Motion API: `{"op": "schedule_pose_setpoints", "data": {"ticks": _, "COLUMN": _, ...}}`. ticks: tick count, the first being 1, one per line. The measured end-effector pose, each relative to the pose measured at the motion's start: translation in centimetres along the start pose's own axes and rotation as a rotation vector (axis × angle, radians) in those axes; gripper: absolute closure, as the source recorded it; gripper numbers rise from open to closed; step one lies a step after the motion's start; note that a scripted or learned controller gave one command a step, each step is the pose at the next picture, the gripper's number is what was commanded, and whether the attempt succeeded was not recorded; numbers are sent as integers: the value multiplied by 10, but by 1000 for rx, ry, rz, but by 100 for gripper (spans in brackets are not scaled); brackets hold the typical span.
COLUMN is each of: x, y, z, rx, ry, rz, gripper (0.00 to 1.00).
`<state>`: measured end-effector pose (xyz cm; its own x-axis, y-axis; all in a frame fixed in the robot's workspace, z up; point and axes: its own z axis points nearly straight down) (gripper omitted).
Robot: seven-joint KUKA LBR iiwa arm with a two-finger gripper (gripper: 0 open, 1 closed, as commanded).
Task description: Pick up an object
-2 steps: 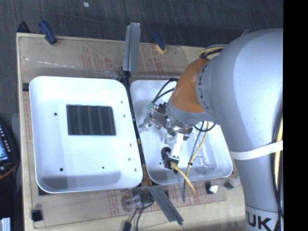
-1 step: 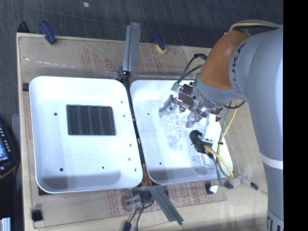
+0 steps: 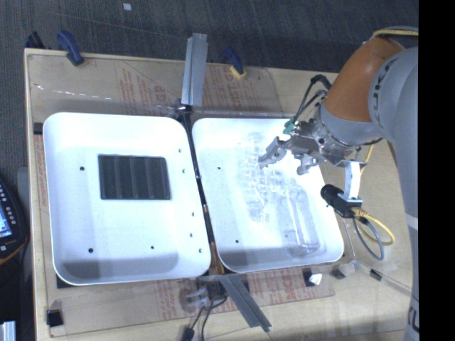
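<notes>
Clear plastic items: a see-through bottle (image 3: 302, 226) and similar clutter lie in the right white bin (image 3: 213, 190), toward its right wall.
Gripper (image 3: 288, 156): fingers spread, pinching nothing, above the bin's upper right.
Handling: probably light, slippery, crushable; grip the bottle's body crosswise.

Clear plastic objects (image 3: 274, 190) lying in right bin (image 3: 213, 190), hard to make out against white floor; one bottle-like piece (image 3: 302, 226) lies lengthwise near bin's front right corner.
</notes>
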<state>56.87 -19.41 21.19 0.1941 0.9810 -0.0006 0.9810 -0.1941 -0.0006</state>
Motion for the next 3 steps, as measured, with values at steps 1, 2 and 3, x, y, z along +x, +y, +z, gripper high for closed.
{"op": "schedule_pose_setpoints", "data": {"ticks": 1, "x": -7, "y": -11, "z": -24, "rx": -2, "ry": 0, "rz": 29, "gripper": 0}}
{"op": "schedule_pose_setpoints", "data": {"ticks": 2, "x": -9, "y": -55, "z": -134, "rx": -1, "ry": 1, "rz": 131, "gripper": 0}}
{"op": "schedule_pose_setpoints", "data": {"ticks": 3, "x": -20, "y": -66, "z": -106, "rx": 2, "ry": 0, "rz": 181, "gripper": 0}}
